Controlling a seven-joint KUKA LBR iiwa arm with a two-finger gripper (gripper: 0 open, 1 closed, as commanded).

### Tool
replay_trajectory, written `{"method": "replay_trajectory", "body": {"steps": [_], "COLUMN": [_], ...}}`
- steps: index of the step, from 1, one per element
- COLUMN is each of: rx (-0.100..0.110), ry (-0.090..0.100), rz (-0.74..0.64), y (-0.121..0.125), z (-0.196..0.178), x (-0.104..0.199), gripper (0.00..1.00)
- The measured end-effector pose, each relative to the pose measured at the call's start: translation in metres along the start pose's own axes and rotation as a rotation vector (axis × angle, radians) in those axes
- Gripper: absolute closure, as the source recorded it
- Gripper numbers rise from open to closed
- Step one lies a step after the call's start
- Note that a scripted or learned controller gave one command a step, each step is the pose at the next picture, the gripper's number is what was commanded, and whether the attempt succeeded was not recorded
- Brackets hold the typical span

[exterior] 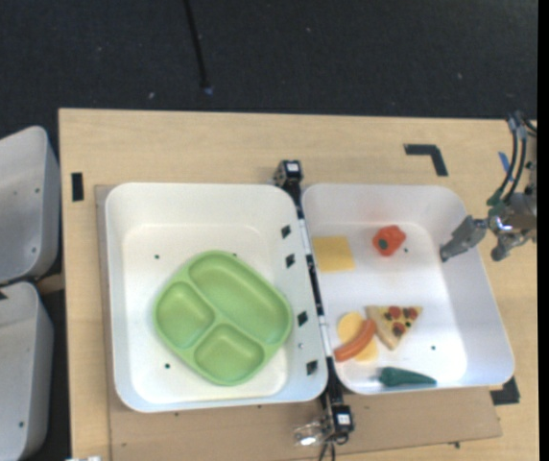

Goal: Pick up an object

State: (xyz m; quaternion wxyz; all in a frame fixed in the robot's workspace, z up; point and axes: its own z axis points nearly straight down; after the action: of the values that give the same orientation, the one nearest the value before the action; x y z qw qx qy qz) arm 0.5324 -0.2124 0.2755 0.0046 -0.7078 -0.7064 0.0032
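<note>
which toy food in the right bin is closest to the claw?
The red tomato-like piece, up in the far half of the right bin. It lies nearest the claw at the bin's right rim; the other foods sit farther left or nearer the camera.

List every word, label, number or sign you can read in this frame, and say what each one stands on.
No readable text anywhere in this frame.
Black corner marks on the bench: plain shapes, no letters.
Small black tags along the divide between the left bin and the right bin: too small and blurred to read.
Green tray, pizza slice, yellow square, red piece: no print visible.
</note>
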Motion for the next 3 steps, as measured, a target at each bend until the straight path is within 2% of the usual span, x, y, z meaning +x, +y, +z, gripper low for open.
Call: {"method": "replay_trajectory", "body": {"steps": [1, 3], "rx": [-0.012, -0.007], "ry": [-0.003, -0.003], "rz": [-0.004, -0.001], "y": [0.002, 0.013], "z": [-0.007, 0.107], "x": [0.001, -0.015], "gripper": [0.0, 0.0]}}
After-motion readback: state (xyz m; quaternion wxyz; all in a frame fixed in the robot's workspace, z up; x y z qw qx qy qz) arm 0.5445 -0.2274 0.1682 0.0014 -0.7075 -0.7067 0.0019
